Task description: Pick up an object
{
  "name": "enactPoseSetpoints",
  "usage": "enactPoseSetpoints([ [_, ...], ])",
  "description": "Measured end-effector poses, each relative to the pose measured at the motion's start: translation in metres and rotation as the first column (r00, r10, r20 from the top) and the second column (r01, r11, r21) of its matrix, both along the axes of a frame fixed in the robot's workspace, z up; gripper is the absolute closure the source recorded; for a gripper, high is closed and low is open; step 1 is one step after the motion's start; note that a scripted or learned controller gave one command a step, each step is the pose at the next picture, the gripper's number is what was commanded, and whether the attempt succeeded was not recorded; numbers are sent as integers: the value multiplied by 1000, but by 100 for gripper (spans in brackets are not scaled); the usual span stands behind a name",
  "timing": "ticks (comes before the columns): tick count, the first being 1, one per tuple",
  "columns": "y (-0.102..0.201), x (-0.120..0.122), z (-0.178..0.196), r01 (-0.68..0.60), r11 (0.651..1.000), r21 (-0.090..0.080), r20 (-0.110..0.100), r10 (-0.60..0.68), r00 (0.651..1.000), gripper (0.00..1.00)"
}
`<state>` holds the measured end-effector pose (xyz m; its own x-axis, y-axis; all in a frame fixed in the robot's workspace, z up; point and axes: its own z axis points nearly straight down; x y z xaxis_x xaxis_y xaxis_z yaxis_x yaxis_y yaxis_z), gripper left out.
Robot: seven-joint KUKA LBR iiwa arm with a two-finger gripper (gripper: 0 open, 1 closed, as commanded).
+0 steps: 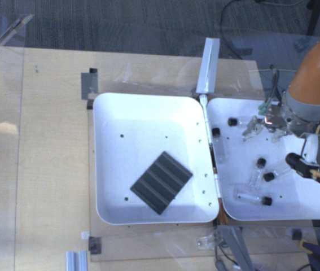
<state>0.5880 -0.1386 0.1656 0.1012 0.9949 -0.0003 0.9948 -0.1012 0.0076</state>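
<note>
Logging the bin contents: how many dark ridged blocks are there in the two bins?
1. The dark ridged block lies slantwise in the left bin, toward its near edge. The arm covers part of the right bin, so another could be hidden there.

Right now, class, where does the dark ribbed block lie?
The dark ribbed block lies tilted in the left bin, toward its lower middle.

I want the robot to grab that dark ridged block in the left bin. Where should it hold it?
Probably from straight above, closing across the narrower width of the dark ridged block. It lies flat and turned diagonally, with free bin floor around it, so the end effector should rotate to match.
</note>
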Motion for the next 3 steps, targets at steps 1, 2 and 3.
enactPoseSetpoints([
  [1, 29, -5, -66, 49, 999, -3, 7, -49, 999, 0],
  [2, 31, -3, -56, 46, 999, -1, 10, -46, 999, 100],
  [3, 105, 66, 21, 264, 965, 3, -2, -264, 965, 100],
])
